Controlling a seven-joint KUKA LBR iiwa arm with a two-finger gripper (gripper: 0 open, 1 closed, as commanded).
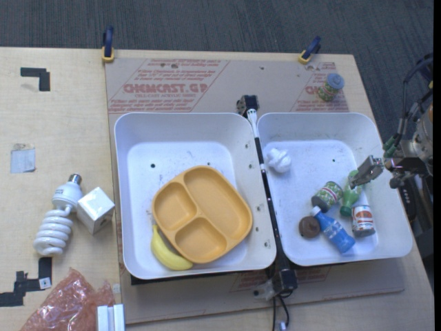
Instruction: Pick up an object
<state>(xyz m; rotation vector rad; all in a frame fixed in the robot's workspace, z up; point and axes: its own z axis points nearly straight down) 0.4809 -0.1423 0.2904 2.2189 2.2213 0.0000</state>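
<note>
Dark grey carpet surrounds a pale wooden bench [62, 129], where two white bins sit on a brown protective sheet [172, 81] printed in red — "CHEMCAST GP" is roughly legible. The left bin [131, 205] holds an orange divided plate [201, 214] lying over a banana [167, 254]. The right bin [303, 250] has a white crumpled lump [278, 159] near its upper left and open floor mid-bin. Against its right wall cluster a green can [326, 196], a green bottle [351, 195], a blue bottle [335, 231], a red-labelled jar [363, 221] and a brown disc [309, 227]. The gripper [366, 171] hangs just above the green bottle — fingers spread, holding nothing. A spiral bulb [56, 221] lies outside.
</note>
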